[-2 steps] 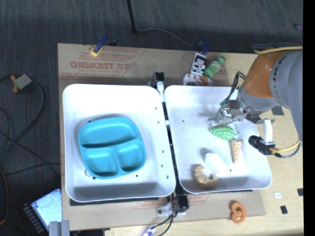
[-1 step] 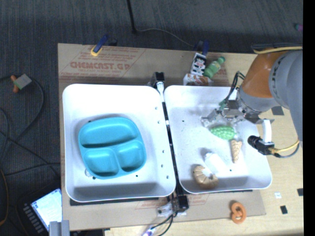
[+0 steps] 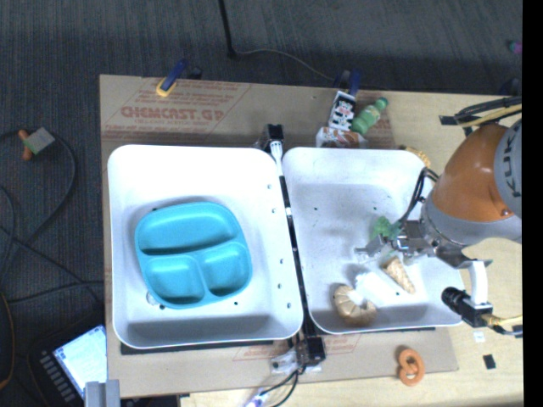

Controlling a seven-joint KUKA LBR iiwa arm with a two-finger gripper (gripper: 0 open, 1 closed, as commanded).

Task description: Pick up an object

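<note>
**Right bin: small items under the pincer**

Location. Two white bins sit side by side on the table. The left bin [image 3: 127, 227] holds a blue tray [image 3: 193, 254] with three compartments. The right bin [image 3: 339, 185] holds the loose items, all gathered toward its near right part.

Items. A green piece [image 3: 383, 226], small and leafy-looking. A cone [image 3: 399, 275], tan, lying on its side just below the pincer. A white piece [image 3: 377, 288], flat, touching the cone's left side. A brown ring [image 3: 352, 303], bread-like, against the bin's near wall.

Arm. Grey with orange band, reaching in from the right. The pincer [image 3: 397, 242] is low over the bin, between the green piece and the cone. Its grip width cannot be told; no item is seen held in it.

Handling, judged. All items look like light toy food, probably hard plastic and somewhat slippery. The cone is nearest; its taper would let it squirt out, so take it across the thicker middle, not the tip. The ring offers a firm hold across its band, but the bin wall crowds it.

Outside the bins. An orange ring [image 3: 411, 365] lies on the table, near the front edge.
</note>
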